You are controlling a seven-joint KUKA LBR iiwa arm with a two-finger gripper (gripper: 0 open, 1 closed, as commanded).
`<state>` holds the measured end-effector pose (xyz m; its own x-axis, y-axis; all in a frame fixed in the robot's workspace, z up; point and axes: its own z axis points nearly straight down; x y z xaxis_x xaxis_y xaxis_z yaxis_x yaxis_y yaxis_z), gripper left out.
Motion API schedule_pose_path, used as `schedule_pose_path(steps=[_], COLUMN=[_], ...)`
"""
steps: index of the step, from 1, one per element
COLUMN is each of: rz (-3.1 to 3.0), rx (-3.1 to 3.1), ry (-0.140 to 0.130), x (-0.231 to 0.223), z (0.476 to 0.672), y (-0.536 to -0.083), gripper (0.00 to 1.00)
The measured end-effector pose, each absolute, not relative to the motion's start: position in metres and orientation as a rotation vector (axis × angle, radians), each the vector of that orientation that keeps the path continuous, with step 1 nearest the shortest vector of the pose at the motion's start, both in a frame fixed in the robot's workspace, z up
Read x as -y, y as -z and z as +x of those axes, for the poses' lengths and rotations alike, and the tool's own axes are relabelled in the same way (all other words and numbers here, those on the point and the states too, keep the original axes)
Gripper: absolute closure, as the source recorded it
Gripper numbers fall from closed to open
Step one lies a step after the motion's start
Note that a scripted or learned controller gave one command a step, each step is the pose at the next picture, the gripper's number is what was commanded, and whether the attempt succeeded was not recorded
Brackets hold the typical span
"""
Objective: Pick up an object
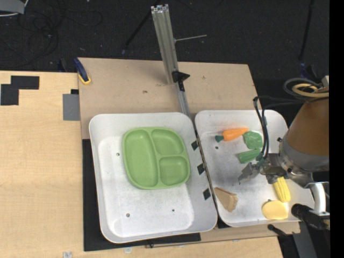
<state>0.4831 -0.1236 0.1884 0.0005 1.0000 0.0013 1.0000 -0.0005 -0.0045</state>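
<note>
We see the gripper (248, 173) low over the right bin (271, 120), its dark fingers (244, 175) pointing left and a little downward. They look slightly parted, with bare bin floor showing around the tips, and nothing sits between them. The tips hover just below the green object (249, 155); whether they touch it we cannot tell.

Much is hard to read. The fingers are small, dark and blurred, so their exact spread is uncertain. The green object, just beside the leafy piece (253, 140), is partly covered by a black cable (262, 128) that runs down to the wrist. The arm (309, 138) hides the bin's right edge and is itself cut off at the side.

The arm comes in from the right, its orange band bulky above the wrist, the wrist held roughly level over the bin.

In the right bin lie the carrot (235, 134) near the top, the corn (282, 189) and the yellow piece (275, 209) under the wrist, and the tan wedge (228, 199) at the lower left. The left bin (107, 198) holds a green tray (156, 158).
</note>
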Motion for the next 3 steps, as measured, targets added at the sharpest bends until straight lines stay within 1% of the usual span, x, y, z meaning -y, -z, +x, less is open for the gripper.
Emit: schedule_pose_path(steps=[1,2,3], rz=[-2.217,-2.229,-2.232], rx=[2.217,2.223,2.219], ry=[-0.005,0.004,0.010], x=[0.113,0.114,0.114], z=[0.483,0.485,0.487], y=[-0.132,-0.090,-0.103], gripper=[0.00,0.00,1.00])
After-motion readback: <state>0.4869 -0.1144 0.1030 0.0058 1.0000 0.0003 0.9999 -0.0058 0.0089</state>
